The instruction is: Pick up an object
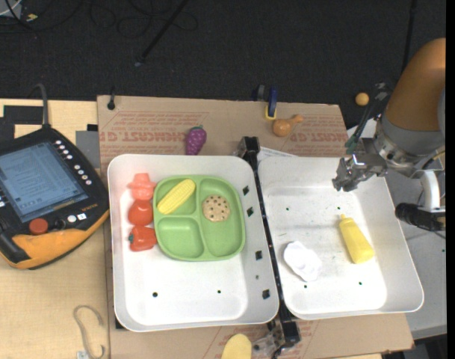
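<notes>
Down at the bottom edge, a round yellow thing (237,346) is sitting just outside the bins, far below the gripper and to its left; a thin cord loop (89,327) is lying on the bench in the bottom left corner, even farther off.

Up on the right, the gripper (349,176) is hanging over the top part of the right bin (406,290); nothing is sitting between its fingers, but I cannot tell if they are spread apart or pressed together, because they are looking like one dark clump.

Below the gripper and a little to its right, a yellow bottle (356,240) is lying on its side in the right bin, near but not touching; a white crumpled thing (302,261) is lying below the gripper and to its left, apart from the bottle.

Well to the left of the gripper, the left bin (182,305) is holding a green tray (199,238); a yellow corn (174,195) and a cookie (216,209) are resting in two of its top parts; some red toys (140,212) are sitting just beside the tray, on the side far from the gripper.

Above and left of the gripper, a purple toy (195,140) and an orange toy (285,125) are lying on the cardboard (227,126); a control pad (36,189) is sitting far to the left.
</notes>
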`<state>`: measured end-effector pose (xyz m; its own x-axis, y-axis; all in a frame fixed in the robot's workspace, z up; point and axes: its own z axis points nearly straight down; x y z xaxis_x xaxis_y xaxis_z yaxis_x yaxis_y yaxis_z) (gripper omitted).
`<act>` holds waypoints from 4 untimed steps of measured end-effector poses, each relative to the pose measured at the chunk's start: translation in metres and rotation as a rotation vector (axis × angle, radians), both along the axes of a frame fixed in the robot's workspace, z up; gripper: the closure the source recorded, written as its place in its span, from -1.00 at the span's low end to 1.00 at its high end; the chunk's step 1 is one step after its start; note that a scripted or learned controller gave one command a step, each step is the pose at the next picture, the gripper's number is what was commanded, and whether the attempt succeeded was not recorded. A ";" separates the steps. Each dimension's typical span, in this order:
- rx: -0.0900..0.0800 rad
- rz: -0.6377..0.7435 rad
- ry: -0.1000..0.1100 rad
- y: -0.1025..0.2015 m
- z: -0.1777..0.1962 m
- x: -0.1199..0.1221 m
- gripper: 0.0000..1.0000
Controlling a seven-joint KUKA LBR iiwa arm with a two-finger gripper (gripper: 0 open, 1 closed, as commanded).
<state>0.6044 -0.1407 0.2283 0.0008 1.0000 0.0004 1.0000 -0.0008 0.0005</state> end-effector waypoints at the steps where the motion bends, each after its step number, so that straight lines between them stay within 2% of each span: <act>1: 0.001 0.003 0.003 0.052 -0.011 0.008 1.00; 2: 0.001 0.004 0.002 0.098 -0.013 0.018 1.00; 3: 0.001 0.003 0.000 0.134 0.007 0.027 1.00; 4: 0.000 -0.002 0.004 0.132 0.009 0.018 1.00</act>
